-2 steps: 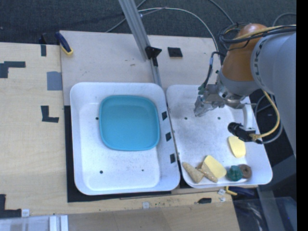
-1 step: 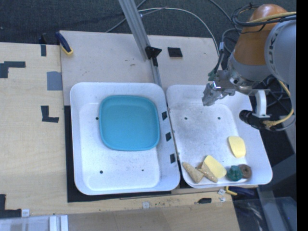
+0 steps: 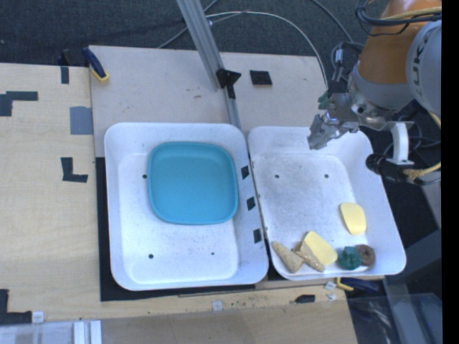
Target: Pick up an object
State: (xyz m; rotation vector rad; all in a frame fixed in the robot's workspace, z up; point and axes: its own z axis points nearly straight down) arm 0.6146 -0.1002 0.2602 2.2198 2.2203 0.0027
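Your table [image 3: 158, 84] carries two white bins: the left bin [image 3: 122, 192] holds a blue plate [image 3: 192, 183], the right bin [image 3: 301, 185] a yellow block [image 3: 352, 218], yellow wedge [image 3: 318, 249] and smaller bits along its near edge. The hand [image 3: 320, 136] hovers over the far rim, well apart from them; you cannot tell its opening.
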